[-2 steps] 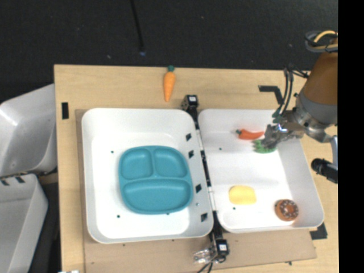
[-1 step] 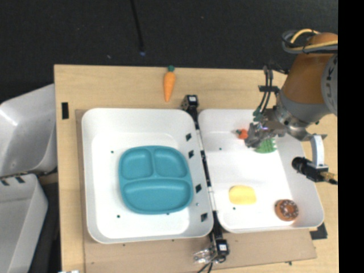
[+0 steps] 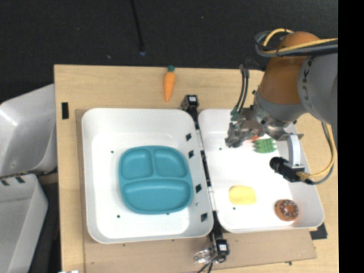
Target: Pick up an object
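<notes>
Right bin [image 3: 307,220], jaws [image 3: 238,136] near green toy [image 3: 265,147]

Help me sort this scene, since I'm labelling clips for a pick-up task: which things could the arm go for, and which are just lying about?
Part of the job:
gripper, over the right bin
green item beside it
yellow piece
brown doughnut

Just lying about:
blue divided plate in the left bin
carrot on the bench, outside both bins

My arm [image 3: 318,78]: grey shell, rounded orange band above the wrist.
My cables: yellow and black loops.
My gripper [image 3: 236,138]: dark metal.
</notes>
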You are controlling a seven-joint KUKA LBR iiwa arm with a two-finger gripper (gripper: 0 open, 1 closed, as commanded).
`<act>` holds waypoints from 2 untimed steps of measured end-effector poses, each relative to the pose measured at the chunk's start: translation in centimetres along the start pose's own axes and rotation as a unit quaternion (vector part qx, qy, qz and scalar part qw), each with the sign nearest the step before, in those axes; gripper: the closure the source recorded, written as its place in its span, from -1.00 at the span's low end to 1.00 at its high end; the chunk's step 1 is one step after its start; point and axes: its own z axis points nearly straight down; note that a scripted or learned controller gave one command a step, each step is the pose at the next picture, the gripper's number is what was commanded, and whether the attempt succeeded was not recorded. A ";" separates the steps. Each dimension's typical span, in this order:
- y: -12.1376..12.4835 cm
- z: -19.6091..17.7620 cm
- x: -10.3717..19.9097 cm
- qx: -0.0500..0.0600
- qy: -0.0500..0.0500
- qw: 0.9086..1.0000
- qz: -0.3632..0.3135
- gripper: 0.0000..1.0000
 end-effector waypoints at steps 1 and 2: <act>0.7 -0.4 6.2 -0.001 0.000 1.000 0.000 1.00; 2.3 -0.4 11.3 -0.001 0.000 1.000 0.000 1.00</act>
